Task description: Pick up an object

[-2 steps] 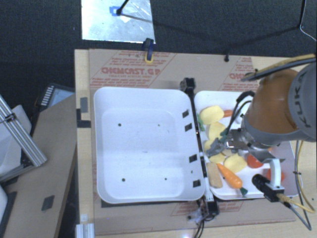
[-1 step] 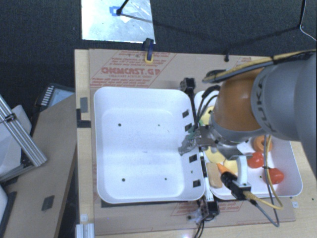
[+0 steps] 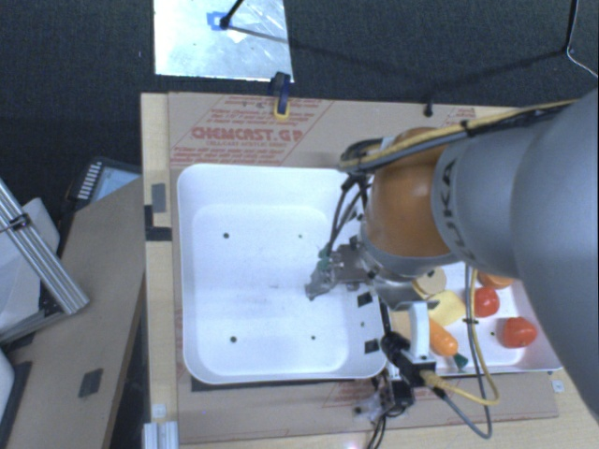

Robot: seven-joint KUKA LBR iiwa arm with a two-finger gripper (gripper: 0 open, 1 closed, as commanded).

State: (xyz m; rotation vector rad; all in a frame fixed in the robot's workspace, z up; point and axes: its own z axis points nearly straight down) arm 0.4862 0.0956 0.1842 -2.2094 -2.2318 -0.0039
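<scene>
Gripper (image 3: pixel 323 283) sits just right of frame centre, over the right-hand edge of the left bin (image 3: pixel 201 251), hanging below the orange band (image 3: pixel 407 209) of the arm (image 3: pixel 524 213). From this slanted look-down the tool is a small grey cluster of metal; whether it is spread or closed, cannot tell, and nothing readable lies in it. No object seen lifted. Left bin floor under and beside the tool is bare white with four small dark dots. Pickable things lie to the lower right of the frame, in the right bin (image 3: pixel 533 368), mostly hidden behind the arm's bulk: an orange carrot-like piece (image 3: pixel 442 340), a yellow piece (image 3: pixel 447 307), a red tomato-like piece (image 3: pixel 486 301) and a second red one (image 3: pixel 518 329). All of these rest low in that bin, well apart from the tool and on the other side of the wall between the bins. Cables (image 3: pixel 473 396) trail off the arm at the bottom of the frame. Judgement: pick not done; no sign of a catch. What is left appears to be nearly everything: get over one object in the right bin, descend, close on it, raise it clear.
</scene>
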